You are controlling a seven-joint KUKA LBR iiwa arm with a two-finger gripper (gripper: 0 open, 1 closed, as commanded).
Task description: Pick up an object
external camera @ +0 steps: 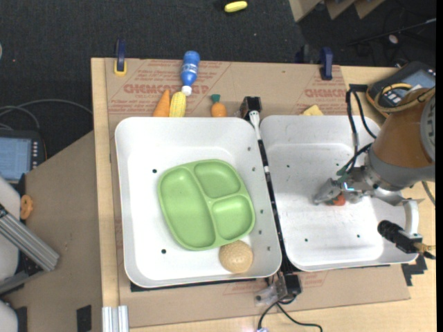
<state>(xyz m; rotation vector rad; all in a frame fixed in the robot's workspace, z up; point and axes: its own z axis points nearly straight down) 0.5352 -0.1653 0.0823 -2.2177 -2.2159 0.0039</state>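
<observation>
So from the overhead camera, using the right bin [311,247] as the anchor: the arm [401,144] is reaching in from the right side and its gripper [334,194] is sitting low over the middle of that bin, pretty much down at the floor of it. There's a small red-orange object [338,200] tucked right at the fingertips, but honestly it's too small and too hidden by the metal bits to say whether the fingers are pinching it or just parked beside it, so I can't tell if they're spread or closed.

Just left of the right bin, the left bin [138,206] is holding a green divided plate [205,203], with a tan round thing [236,256] resting against the plate's near edge.

Behind the bins, on the cardboard [277,81], a few toys are lying around: a corn cob [178,104], an orange carrot-like piece [162,105], a smaller carrot [218,107] and a blue-and-white bottle [190,69]. A yellow wedge [313,111] is peeking out right behind the right bin's back rim.
</observation>
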